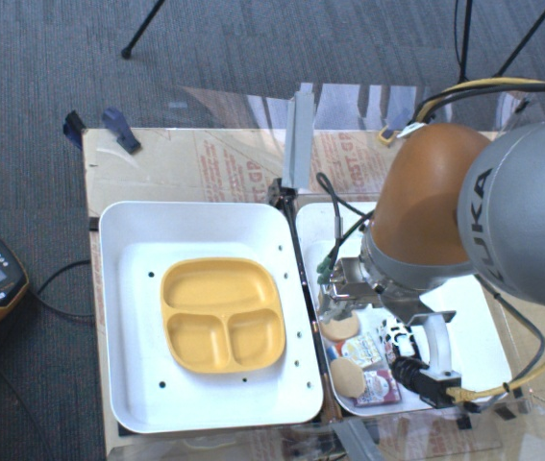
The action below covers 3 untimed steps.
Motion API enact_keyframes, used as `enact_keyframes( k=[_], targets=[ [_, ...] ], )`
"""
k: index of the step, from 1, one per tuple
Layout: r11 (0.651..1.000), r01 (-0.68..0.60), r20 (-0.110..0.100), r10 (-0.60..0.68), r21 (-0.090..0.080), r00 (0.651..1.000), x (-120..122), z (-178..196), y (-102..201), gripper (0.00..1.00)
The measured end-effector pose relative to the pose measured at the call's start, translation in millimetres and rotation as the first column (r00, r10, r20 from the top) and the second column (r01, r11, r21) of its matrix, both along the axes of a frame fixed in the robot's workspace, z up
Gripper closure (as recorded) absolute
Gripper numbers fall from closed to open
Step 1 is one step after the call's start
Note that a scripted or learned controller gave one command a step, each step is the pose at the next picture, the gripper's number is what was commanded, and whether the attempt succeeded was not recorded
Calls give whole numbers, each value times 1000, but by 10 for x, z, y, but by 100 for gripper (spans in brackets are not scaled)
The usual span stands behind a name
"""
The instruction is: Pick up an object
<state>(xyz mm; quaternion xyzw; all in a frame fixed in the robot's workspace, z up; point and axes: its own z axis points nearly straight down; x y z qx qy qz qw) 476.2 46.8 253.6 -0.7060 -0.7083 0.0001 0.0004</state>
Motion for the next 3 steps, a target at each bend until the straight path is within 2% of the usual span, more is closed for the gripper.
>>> enact_keyframes(
  k=[1, 2, 3],
  targets=[
    [1000, 5, -12, -5, -2, 1000, -28, -656, -176, 100],
    [1000, 1, 1, -1, 0, 1000, 387, -128, 24, 100],
    [1000, -1, -9, 1, -2, 1000, -3, -356, 619, 100]
  ],
)
